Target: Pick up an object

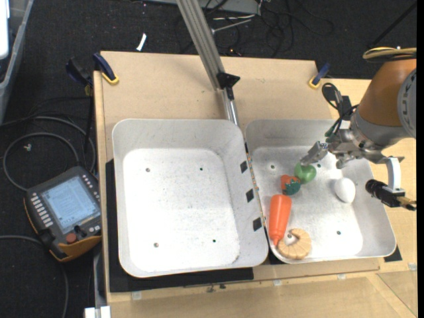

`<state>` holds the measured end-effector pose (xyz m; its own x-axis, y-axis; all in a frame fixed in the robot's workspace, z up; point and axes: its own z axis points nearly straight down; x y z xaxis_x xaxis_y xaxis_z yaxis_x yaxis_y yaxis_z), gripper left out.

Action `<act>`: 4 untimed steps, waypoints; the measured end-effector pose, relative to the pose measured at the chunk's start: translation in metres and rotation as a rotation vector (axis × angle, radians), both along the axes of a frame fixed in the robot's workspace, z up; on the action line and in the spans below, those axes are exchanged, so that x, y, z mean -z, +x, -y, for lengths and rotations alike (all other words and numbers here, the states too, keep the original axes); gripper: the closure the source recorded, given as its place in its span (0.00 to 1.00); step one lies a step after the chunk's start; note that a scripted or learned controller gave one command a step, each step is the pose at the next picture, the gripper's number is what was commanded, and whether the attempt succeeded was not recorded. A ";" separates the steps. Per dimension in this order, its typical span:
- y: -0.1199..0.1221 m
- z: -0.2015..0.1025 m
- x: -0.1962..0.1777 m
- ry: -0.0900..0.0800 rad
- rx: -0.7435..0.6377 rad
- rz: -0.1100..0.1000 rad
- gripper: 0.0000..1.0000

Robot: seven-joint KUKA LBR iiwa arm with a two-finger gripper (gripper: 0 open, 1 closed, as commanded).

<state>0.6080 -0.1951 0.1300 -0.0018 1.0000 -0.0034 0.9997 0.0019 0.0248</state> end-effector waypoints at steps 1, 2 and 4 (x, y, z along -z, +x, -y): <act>0.000 -0.001 -0.008 0.002 0.000 -0.002 1.00; 0.007 -0.004 -0.069 0.001 -0.002 -0.018 1.00; 0.009 -0.015 -0.167 0.001 -0.002 -0.018 1.00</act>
